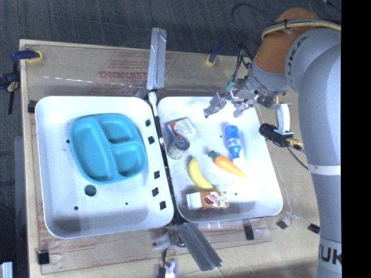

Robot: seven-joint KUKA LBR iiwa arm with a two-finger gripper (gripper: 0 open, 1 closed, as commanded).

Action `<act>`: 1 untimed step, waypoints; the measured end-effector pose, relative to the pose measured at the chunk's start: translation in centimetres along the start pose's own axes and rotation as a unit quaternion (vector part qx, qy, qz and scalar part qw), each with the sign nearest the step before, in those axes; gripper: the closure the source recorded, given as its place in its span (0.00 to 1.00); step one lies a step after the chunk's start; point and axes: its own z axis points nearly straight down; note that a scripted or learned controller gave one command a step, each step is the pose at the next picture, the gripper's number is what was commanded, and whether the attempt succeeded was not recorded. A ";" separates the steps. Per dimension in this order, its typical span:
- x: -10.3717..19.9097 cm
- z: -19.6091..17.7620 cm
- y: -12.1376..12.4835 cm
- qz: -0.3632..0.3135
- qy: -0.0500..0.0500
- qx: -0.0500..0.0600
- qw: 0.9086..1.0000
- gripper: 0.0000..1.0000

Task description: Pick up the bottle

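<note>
Over the far edge of the right bin [272,204], the grey arm [316,97] reached in from the right, its orange band bulging above the wrist. The gripper [223,105] pointed left and slightly down, above the bin's upper part. Its two thin metal fingers [212,109] stood spread apart with nothing between them. They hung apart from the bottle [232,139], just up and to the left of its cap end.

There were two shallow white bins side by side, both smooth plastic with rounded corners. The left bin [58,213] held one blue tray [108,146], a glossy moulded piece with rounded compartments, lying flat near the middle.

The right bin held six loose things. The one bottle was small, clear blue plastic with a paler end, lying on its side in the right half of the bin, lengthwise from far to near. Touching or nearly touching its lower end lay one carrot [228,164], orange and tapered with a green stub. One banana [199,175], yellow and curved, lay just left of the carrot. One small carton [207,200], boxy with a printed face, lay near the bin's front wall below the banana. One can [177,147], round and metallic, sat by the left wall, and one flat printed packet [178,126] lay just above it.
</note>
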 end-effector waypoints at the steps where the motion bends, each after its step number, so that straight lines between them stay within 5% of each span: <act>1: 0.0 -1.1 1.1 0.023 0.000 0.000 1.000 0.00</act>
